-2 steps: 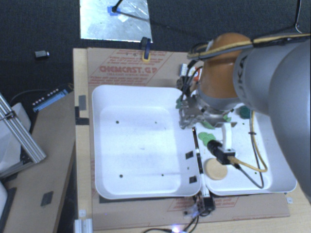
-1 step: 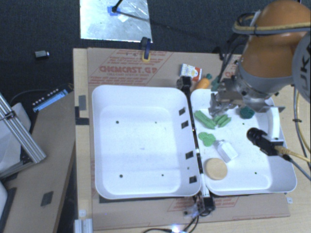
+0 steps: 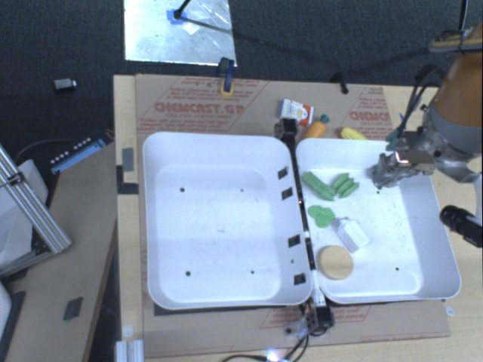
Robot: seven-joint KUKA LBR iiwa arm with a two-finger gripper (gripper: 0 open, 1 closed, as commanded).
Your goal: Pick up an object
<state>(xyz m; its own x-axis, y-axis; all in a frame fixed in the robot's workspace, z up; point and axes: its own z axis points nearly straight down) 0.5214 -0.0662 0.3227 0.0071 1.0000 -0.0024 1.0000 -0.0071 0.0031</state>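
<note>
Claw (image 3: pixel 385 173) low over upper right of right bin (image 3: pixel 423 277), finger state unclear, nothing visibly held. Green pods (image 3: pixel 332 185) at that bin's upper left, green piece (image 3: pixel 321 216) below them, then white bottle (image 3: pixel 350 234) and tan disc (image 3: pixel 336 262) toward lower left, all apart from claw. Left bin (image 3: pixel 219 225) at frame centre, both on table (image 3: pixel 196 100).

I see four items in the right bin (image 3: pixel 423 277) — green pods (image 3: pixel 332 185) lying flat, a green piece (image 3: pixel 321 216), a white bottle (image 3: pixel 350 234) tilted, a tan disc (image 3: pixel 336 263) nearest its front edge.
</note>
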